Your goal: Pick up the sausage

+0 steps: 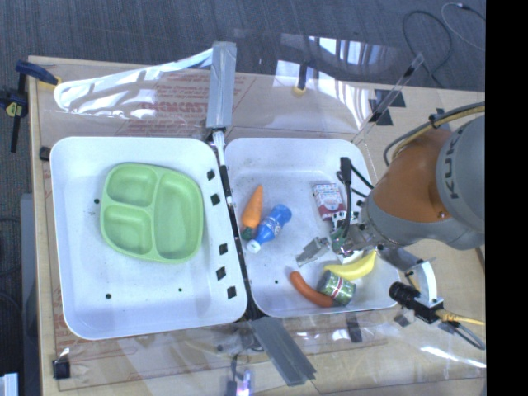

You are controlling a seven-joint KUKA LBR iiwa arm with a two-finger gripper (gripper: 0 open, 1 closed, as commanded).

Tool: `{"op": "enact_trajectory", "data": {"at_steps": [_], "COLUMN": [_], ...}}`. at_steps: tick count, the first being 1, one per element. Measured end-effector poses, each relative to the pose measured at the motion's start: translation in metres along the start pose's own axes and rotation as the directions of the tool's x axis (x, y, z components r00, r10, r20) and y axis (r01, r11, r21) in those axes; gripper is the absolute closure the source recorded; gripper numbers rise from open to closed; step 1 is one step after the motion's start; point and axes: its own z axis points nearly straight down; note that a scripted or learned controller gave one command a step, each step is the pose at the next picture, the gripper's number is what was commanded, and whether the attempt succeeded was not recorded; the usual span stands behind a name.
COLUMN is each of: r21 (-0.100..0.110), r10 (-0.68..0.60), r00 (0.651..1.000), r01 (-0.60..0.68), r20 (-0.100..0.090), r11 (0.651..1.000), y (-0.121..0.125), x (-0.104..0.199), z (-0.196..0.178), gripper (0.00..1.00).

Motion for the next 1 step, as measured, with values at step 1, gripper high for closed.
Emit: {"op": "enact_trajectory", "data": {"at_steps": [1], "r21": [0.002], "r10": [-0.063], "r00": [0.998], "r01": [0.063], "r20": [-0.002], "r11": [0.998], "y": [-0.0001], "x": [0.0192], "z": [0.0487], "gripper": [0.0]}}
